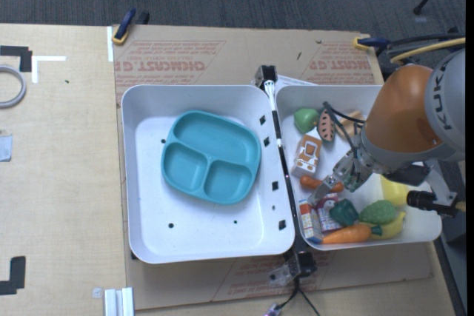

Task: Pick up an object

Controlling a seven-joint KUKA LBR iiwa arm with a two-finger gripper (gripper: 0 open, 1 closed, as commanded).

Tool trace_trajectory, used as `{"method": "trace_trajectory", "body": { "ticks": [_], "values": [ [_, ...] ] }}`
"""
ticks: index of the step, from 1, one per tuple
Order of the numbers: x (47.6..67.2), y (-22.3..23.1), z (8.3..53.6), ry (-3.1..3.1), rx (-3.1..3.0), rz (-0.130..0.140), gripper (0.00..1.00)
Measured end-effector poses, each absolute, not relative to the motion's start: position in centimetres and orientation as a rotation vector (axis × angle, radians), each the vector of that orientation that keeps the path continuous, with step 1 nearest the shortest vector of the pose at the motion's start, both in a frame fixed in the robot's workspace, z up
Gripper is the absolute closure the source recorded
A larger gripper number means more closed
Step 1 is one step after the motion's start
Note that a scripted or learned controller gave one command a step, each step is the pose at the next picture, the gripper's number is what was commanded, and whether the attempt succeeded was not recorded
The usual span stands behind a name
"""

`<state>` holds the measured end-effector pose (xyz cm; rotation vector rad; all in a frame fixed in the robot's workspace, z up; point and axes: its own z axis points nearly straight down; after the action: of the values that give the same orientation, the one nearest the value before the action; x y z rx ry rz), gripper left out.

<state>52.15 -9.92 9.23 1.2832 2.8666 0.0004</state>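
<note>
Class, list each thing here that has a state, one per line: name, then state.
Teal three-compartment plastic plate: flat in the left white bin, nothing on it.
Orange toy carrot: lying at the right white bin's front edge.
Two-finger gripper: lowered among the toys.

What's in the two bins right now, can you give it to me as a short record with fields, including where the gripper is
left bin: holds a teal divided plate
right bin: holds a pile of small items
items seen: green round toy, small orange-and-white carton, toy carrot, green leafy toy, yellow toy
arm: reaches in over the right bin
gripper: low among the items, just above the carrot
grasp: cannot tell
</note>
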Motion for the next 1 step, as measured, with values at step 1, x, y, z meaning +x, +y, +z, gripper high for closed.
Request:
{"method": "trace_trajectory", "body": {
  "ticks": [1],
  "values": [
    [52.15, -9.92, 9.23, 2.867, 1.283, 0.000, 0.00]
  ]
}}
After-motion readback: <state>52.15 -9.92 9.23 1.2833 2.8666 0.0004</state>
